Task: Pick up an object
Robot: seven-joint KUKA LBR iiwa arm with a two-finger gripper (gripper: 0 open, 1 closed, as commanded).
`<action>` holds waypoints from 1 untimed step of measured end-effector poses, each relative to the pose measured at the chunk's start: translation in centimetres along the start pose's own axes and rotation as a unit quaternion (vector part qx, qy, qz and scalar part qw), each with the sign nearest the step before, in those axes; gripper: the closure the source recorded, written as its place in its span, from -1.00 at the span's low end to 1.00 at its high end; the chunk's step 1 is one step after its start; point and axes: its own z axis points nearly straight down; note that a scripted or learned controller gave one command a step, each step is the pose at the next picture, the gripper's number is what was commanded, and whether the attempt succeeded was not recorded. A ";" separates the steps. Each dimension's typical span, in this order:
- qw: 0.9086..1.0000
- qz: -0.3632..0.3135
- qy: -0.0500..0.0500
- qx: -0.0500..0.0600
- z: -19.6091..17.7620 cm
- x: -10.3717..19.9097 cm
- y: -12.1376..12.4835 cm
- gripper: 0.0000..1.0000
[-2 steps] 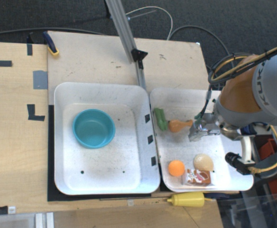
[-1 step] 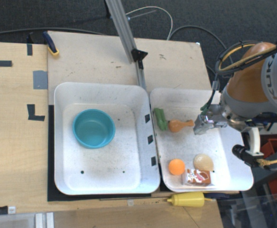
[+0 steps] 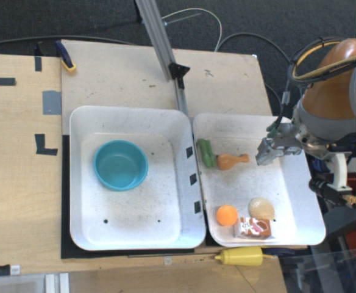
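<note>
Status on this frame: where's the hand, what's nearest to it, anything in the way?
Hand over the right bin, holding nothing. Nearest: toy drumstick, just left of it, green pickle beyond. Path to the drumstick looks open.

No readable text, brand, number or sign anywhere. Red and white printing on the small packet (image 3: 253,227) at the near edge of the right bin (image 3: 300,194), but too small and blurred to make out. Dark tape marks (image 3: 42,144) on the wooden bench at the left, shaped like bars and corners rather than letters.
</note>
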 end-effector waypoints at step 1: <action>1.000 -0.003 0.001 0.001 -0.2 4.9 3.2 1.00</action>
